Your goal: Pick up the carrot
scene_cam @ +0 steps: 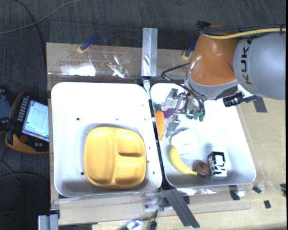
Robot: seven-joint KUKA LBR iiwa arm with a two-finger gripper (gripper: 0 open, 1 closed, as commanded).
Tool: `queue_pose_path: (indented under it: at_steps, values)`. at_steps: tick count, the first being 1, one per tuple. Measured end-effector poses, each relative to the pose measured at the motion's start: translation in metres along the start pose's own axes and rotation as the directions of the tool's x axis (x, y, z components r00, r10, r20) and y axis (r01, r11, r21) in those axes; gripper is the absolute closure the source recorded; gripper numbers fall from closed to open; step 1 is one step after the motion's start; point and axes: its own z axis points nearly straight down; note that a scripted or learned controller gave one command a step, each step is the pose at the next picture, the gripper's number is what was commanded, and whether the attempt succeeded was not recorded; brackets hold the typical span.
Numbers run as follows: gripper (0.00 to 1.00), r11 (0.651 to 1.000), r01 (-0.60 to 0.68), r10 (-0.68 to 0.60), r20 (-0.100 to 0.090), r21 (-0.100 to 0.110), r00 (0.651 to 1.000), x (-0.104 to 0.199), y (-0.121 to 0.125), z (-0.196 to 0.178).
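The orange carrot [160, 123] lies along the left wall of the right bin [240, 143], its green top pointing toward the back. My gripper [173, 115] hangs just right of the carrot, fingers pointing down and to the left, close to it. A purple object [166, 113] sits right by the fingertips. The orange wrist band and grey arm cover the bin's back right part.
A yellow divided plate [116, 156] lies in the left bin [67, 104]. In the right bin are a white round lid [186, 142], a yellow banana [178, 161], a brown ball [200, 166] and a black-and-white box [218, 163]. A teach pendant [24, 123] lies left of the bench.
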Motion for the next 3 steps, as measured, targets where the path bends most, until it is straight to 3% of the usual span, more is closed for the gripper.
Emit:
queue_pose_path:
  at_steps: [1, 2, 3]
  values:
    - [0.00, 0.956, -0.294, 0.294, -0.001, -0.001, 0.956, 0.009, 0.013, 0.000]
    - [0.00, 0.957, -0.289, 0.290, 0.014, -0.024, 0.957, 0.001, -0.005, 0.024]
    - [0.00, 0.827, -0.562, 0.562, 0.001, 0.000, 0.827, 0.002, -0.022, 0.000]
